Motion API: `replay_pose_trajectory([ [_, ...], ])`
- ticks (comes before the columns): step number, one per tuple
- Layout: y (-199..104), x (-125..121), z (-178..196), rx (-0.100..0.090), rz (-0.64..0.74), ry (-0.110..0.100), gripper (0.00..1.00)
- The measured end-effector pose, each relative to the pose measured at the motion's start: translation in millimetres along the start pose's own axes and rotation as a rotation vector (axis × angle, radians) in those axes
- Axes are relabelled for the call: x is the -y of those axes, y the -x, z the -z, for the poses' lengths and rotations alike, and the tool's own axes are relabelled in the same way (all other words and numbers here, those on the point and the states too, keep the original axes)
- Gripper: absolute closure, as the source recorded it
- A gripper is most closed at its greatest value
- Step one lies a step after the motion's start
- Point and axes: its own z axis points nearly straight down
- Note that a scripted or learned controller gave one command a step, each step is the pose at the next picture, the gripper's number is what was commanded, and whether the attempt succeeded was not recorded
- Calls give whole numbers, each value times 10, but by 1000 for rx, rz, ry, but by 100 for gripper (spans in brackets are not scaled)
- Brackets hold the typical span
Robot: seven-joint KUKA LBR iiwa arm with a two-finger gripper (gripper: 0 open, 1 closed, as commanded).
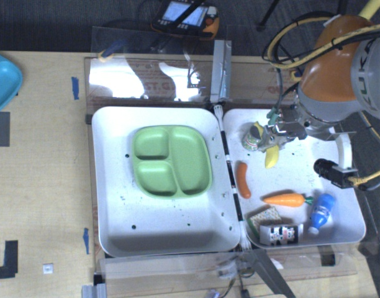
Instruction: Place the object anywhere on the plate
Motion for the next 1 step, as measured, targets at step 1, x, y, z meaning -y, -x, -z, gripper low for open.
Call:
replay_pose_trajectory([
  [1,-957,-149,197,-1,105,4,100],
])
